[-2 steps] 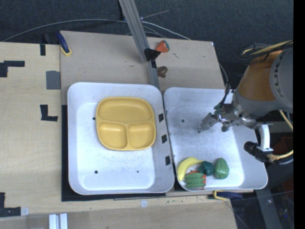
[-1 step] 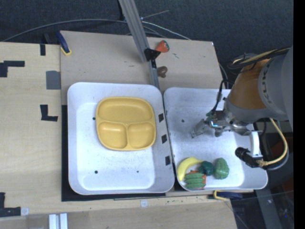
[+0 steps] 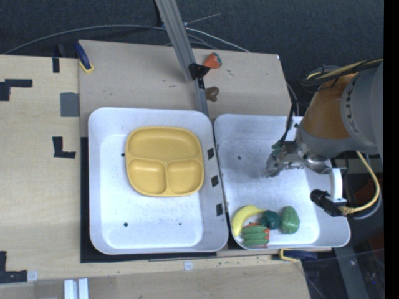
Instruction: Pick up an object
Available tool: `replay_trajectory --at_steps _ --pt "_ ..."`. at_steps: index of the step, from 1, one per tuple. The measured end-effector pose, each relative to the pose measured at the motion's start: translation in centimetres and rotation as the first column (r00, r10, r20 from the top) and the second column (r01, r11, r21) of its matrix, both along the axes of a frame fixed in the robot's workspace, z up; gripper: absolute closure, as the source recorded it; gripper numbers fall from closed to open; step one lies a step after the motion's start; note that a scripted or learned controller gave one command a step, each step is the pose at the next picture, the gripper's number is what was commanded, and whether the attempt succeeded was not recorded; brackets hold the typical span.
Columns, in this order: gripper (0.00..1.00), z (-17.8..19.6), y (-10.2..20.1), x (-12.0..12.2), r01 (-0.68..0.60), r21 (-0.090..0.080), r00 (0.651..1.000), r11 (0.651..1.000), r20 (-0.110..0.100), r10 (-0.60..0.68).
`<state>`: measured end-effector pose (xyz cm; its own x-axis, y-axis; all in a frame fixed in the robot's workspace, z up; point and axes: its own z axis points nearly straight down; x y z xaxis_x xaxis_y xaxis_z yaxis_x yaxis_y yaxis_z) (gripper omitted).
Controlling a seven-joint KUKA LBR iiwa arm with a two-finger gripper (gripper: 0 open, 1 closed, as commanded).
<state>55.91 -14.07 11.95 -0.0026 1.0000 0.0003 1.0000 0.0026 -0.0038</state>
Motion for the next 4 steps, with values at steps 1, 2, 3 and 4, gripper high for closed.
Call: replay_trajectory --at_steps 1,2,3,4 --pt "1.0 6.3 0.2 0.4 0.001 -0.002 1.0 1.0 0.009 -0.001" --pt "1.0 10.8 -0.2 0.0 0.002 -0.001 1.0 1.0 0.007 -0.002" --pt "1.0 15.8 -0.2 0.1 0.001 -0.002 1.0 1.0 0.008 -0.001" --pt "1.0 15.4 4.5 1.4 -0.003 0.001 1.0 1.0 0.003 0.003"
